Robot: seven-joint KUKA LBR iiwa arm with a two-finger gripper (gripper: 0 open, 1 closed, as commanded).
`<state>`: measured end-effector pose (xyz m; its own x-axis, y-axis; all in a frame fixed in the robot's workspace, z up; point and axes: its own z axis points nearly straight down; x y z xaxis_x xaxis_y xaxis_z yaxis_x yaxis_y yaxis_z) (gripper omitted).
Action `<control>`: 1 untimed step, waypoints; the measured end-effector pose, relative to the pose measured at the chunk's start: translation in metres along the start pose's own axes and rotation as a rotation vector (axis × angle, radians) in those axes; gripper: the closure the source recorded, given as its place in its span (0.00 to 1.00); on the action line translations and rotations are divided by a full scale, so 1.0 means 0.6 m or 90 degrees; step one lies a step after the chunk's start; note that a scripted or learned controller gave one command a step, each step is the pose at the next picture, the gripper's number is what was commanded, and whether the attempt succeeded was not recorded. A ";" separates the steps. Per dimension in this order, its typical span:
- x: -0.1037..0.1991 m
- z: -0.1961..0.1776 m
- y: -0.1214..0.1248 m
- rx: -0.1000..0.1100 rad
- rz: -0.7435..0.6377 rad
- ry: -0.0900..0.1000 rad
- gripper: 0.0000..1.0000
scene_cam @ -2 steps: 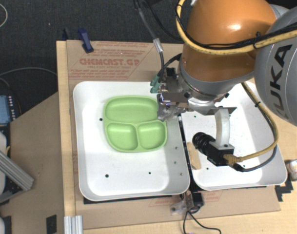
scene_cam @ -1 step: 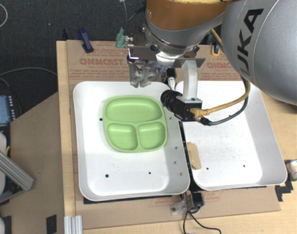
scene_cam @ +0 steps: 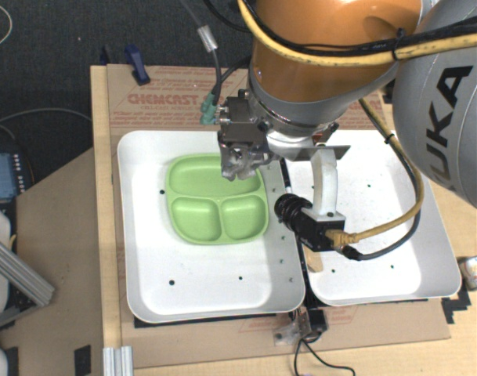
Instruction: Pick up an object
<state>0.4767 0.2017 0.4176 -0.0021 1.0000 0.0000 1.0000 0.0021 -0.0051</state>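
— Hanging over the upper right part of the green divided plate (scene_cam: 216, 198), the claw (scene_cam: 240, 169) is sitting a little above the middle of the frame. Are its fingers gripping anything?

— I cannot tell. The metal block above is hiding them, so whether they are wide or narrow is not showing, and nothing is visibly caught there.

— Where is the plate lying?

— It is lying flat in the left white bin (scene_cam: 144, 272), toward that bin's upper right, with one long compartment at the top and two smaller ones below. Its right edge is coming close to the bin's right wall.

— And around it?

— The right white bin (scene_cam: 395, 276) is sitting just beside the left one, their rims meeting at the centre. A black fitting with a yellowish hose (scene_cam: 387, 227) is hanging over that seam and curving across the right bin. The orange band (scene_cam: 332, 30) is bulging at the top of the frame, with the grey arm (scene_cam: 449, 108) entering from the upper right. Both bins are resting on a brown cardboard sheet (scene_cam: 168, 92).
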 end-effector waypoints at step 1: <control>0.040 -0.209 0.003 -0.013 -0.001 0.005 1.00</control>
<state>0.4793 0.2258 0.5431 -0.0044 1.0000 0.0079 0.9999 0.0043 0.0148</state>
